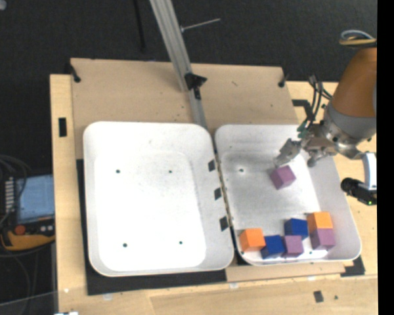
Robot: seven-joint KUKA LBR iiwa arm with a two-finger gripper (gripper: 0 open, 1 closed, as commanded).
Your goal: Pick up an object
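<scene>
A purple cube [283, 176] lies tilted on the floor of the right bin [249, 195], near its middle. My gripper [297, 161] hangs just above and to the right of the cube, with its fingers spread open. The left finger [285, 153] ends close to the cube's top edge. Nothing sits between the fingers. Along the bin's near edge lie an orange cube [252, 239], a blue cube [273, 247], a second purple cube [293, 245], another blue cube [296, 228], another orange cube [320, 220] and a third purple cube [324, 237].
The left bin [148, 195] stands beside the right one, joined by black clips [218, 193]. A slanted metal pole [174, 38] rises behind the bins. A blue box with cables [33, 199] sits off the bench at the left.
</scene>
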